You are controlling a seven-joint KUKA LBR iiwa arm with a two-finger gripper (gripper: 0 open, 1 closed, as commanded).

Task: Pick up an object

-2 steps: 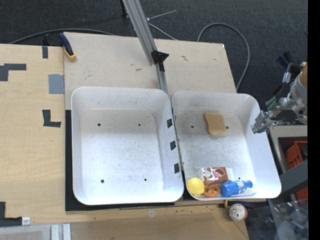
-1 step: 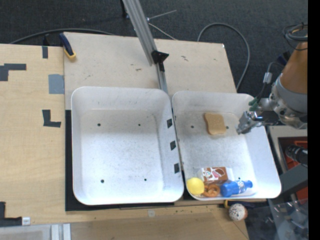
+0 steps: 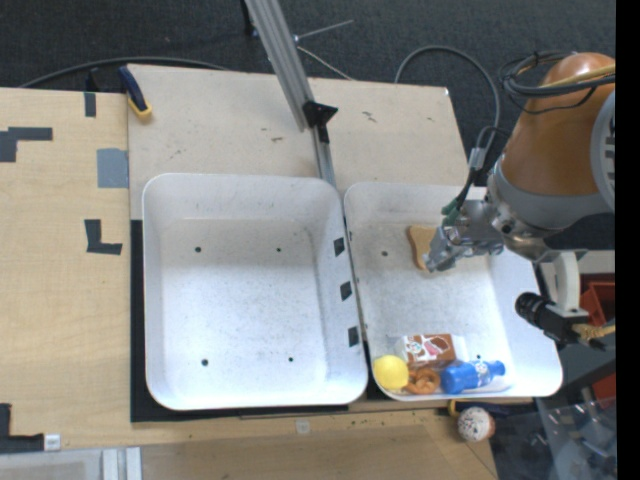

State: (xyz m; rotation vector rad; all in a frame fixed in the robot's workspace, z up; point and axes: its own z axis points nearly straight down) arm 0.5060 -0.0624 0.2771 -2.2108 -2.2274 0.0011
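Camera view gives you the desk (image 3: 250,108), then two bins: the left bin (image 3: 240,288) and the right bin (image 3: 440,298). Your arm (image 3: 555,148) has its end effector (image 3: 440,258) low over the right bin, touching or just beside a tan piece (image 3: 420,243); its spread I cannot tell. Centre on that piece before closing, then lift straight. Yellow ball (image 3: 391,372), packet (image 3: 430,349) and blue bottle (image 3: 470,375) crowd the near wall.

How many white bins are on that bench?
2. The left bin and the right bin sit side by side; the right one holds several small objects.
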